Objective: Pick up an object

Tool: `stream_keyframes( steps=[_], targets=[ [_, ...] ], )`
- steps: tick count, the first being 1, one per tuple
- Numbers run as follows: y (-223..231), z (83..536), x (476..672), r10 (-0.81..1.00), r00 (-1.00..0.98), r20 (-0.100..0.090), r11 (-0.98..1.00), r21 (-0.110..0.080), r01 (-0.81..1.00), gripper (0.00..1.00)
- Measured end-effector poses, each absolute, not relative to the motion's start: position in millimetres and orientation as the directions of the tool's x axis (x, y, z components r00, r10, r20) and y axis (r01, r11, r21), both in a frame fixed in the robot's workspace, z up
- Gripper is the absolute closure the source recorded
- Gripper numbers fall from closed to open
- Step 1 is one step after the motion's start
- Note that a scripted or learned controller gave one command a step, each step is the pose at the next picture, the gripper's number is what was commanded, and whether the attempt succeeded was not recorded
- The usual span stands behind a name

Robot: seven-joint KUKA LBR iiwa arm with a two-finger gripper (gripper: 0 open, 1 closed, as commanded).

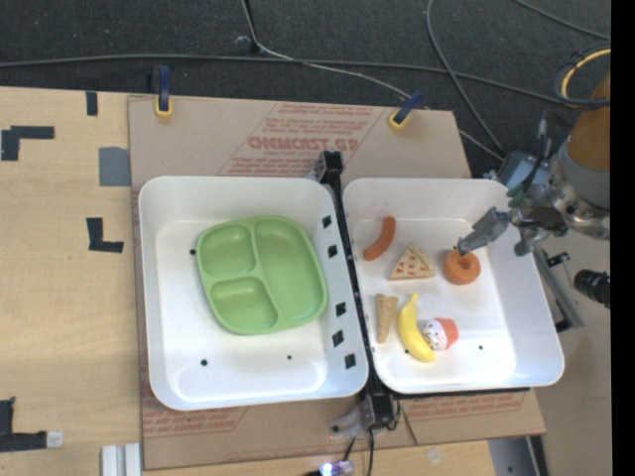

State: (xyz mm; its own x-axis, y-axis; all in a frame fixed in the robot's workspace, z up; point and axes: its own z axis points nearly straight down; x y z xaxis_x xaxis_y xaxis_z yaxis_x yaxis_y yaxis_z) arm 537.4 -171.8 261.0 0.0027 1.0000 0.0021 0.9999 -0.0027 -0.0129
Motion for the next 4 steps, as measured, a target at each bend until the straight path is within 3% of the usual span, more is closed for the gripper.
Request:
stream_keyframes(
  steps=[1, 4],
  targets=[
    [-171, 267, 539.6, 1.000, -0.001, 0.000, 0.001, -0.001, 1.000, 0.00],
    [-168, 88, 536.4, 1.000, -0.001, 0.001, 0.001, -0.004, 1.000, 0.00]
  ],
)
